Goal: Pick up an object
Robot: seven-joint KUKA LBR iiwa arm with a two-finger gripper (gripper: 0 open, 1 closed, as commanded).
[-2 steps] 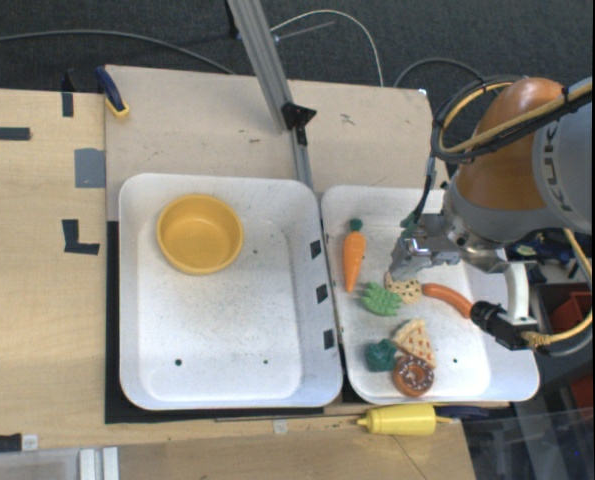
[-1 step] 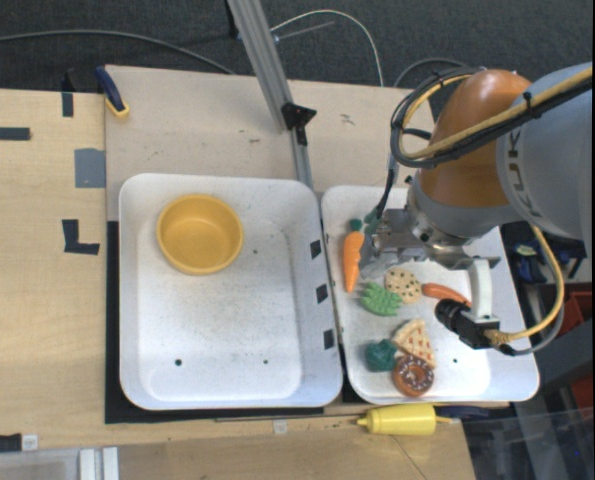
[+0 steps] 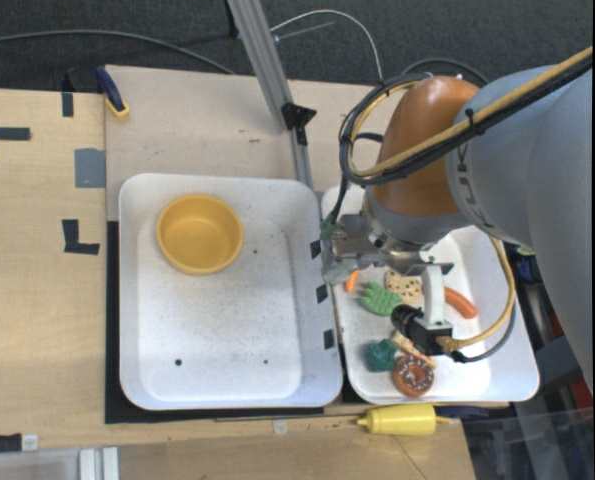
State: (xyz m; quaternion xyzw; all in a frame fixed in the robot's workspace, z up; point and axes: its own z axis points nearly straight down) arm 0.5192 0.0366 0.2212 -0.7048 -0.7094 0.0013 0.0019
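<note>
The right bin (image 3: 512, 373) holds several small things: a green leafy piece (image 3: 379, 299), a speckled cracker (image 3: 405, 287), an orange carrot-like piece (image 3: 461, 303), a small orange bit (image 3: 352, 282), a teal piece (image 3: 380, 355) and a brown doughnut (image 3: 413, 375). The gripper (image 3: 362, 260) hangs low over the bin's left part, just above the green piece and the orange bit. The orange wrist band and the grey arm cover it from above. A yellow bowl (image 3: 199, 232) stands upright in the upper left of the left bin (image 3: 227, 368).
A slanted metal pole (image 3: 267, 63) crosses behind the bins. A yellow bottle-like object (image 3: 402, 420) lies on the bench in front of the right bin. The arm's bulk covers the right bin's far half.
</note>
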